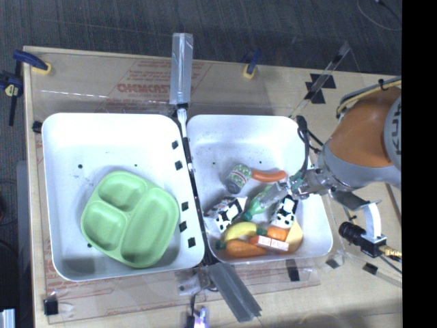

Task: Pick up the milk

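My arm comes in over the right white plastic bin [205, 132], and my gripper [298, 183] hangs low near that bin's right wall; I cannot tell how it is set from this slant. The milk looks to be a small carton with black-and-white cow patches [285, 214], lying just below and a little to the left of my gripper, near the bin's front right. A second black-and-white patched piece [231, 214] lies further to my left in the same heap, so I judge I must be sure which one I am going for; I cannot say for certain which is the milk.

The heap is crowded. A green translucent bottle [263, 198] lies between the two patched pieces, a yellow banana [239, 231] and an orange carrot [246, 248] sit in front of them, and an orange sausage-shaped toy [268, 175] and a round green can [239, 178] lie off to my left.

To do this well, I would centre straight above the near carton, line up across its narrower faces and descend so that I miss the bottle beside it. The green sectioned plate [130, 217] in the far left bin plays no part.
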Available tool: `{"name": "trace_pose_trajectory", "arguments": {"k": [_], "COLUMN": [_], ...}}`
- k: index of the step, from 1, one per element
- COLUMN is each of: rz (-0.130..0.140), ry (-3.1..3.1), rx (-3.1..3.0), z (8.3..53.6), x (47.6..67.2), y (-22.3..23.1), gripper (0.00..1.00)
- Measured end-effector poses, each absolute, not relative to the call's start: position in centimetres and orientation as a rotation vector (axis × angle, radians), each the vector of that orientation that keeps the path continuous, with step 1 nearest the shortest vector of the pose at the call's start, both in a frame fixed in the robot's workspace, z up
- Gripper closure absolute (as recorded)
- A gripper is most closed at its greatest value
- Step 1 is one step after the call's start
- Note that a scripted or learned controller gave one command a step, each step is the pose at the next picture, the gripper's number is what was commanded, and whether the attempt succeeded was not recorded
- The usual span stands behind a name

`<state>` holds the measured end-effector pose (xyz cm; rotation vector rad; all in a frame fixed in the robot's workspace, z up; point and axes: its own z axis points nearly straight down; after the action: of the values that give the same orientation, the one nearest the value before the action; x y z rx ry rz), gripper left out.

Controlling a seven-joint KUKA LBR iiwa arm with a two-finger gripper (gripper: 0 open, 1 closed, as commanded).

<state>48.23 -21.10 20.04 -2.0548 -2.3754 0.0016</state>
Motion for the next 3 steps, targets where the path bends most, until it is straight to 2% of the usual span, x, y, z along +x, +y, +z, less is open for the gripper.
{"name": "trace_pose_trajectory", "arguments": {"k": [1, 3], "rz": [0.004, 0.003], "ry": [-2.389, -2.389], "rx": [-2.033, -2.035], "z": [16.14, 16.16], "x": [49.57, 49.57], "y": [-21.00, -21.04], "gripper": [0.00, 0.00]}}
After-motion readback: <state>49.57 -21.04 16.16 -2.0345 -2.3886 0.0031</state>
